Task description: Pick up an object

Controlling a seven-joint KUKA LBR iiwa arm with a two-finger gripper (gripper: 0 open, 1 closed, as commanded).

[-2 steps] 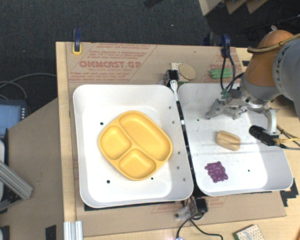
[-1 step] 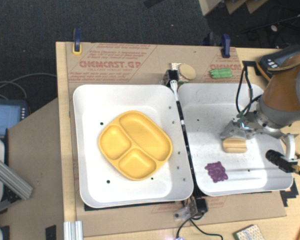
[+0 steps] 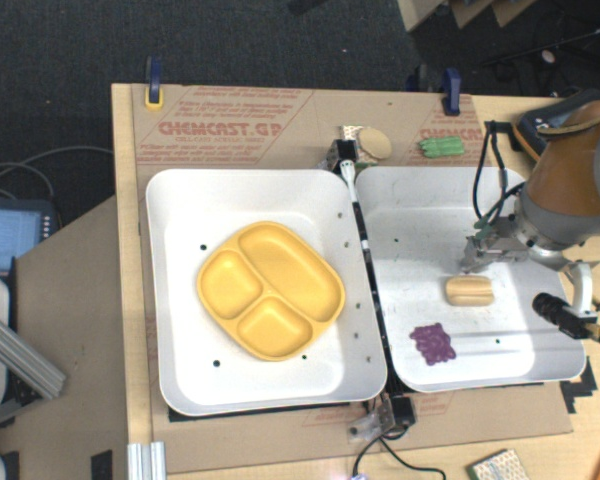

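- Red lettering is printed on the brown board (image 3: 280, 118) under the bins; "CHEMCAST" can be read at the far left, and the word is repeated, partly cut off, at the far right. The smaller lines of print cannot be read.
- The gripper (image 3: 483, 251) is seen low over the right bin (image 3: 405, 218), at the end of the grey arm (image 3: 565, 183) with its orange band. Whether it is open or closed cannot be told, and nothing can be seen held in it.
- A tan, bread-like block (image 3: 469, 291) lies on the floor of the right bin, just in front of the gripper; whether the two touch cannot be told.
- A purple grape cluster (image 3: 433, 343) lies in the same bin, nearer the front edge and apart from the block.
- In the left bin (image 3: 180, 218) a yellow divided tray (image 3: 270, 290) with three compartments is set; nothing is seen in the compartments.
- On the board beyond the bins a green object (image 3: 442, 147) and a round tan object (image 3: 376, 145) are placed, near the far rim of the right bin.
- Two blue clamps (image 3: 154, 78) are fixed at the far edge of the board.
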